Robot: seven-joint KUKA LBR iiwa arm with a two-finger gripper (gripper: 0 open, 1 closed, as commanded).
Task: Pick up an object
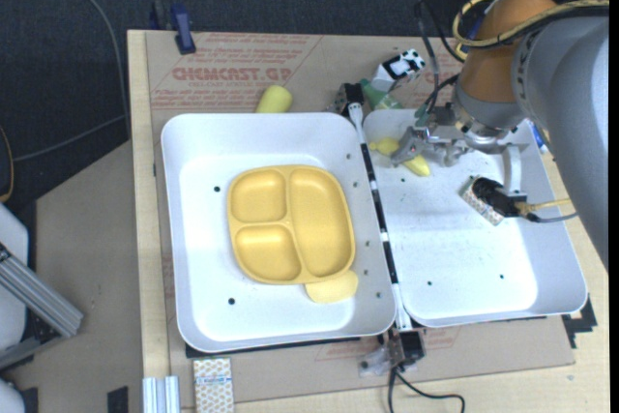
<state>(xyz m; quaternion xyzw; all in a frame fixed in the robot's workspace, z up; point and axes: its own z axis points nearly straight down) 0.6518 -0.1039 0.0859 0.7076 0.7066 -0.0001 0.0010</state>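
Left bin's pretty crowded: that yellow three-compartment plastic plate (pixel 290 224) hogs the middle, pale yellow wedge (pixel 332 287) tucked at its near edge. Right white bin (pixel 542 290) has loads of bare floor up front; grey arm (pixel 571 73) blocks its far corner

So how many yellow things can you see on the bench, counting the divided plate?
4, possibly more hidden under the arm: the divided plate in the left bin, a flat piece at its lower edge, a cylinder on the board behind that bin, and a small piece by the gripper.
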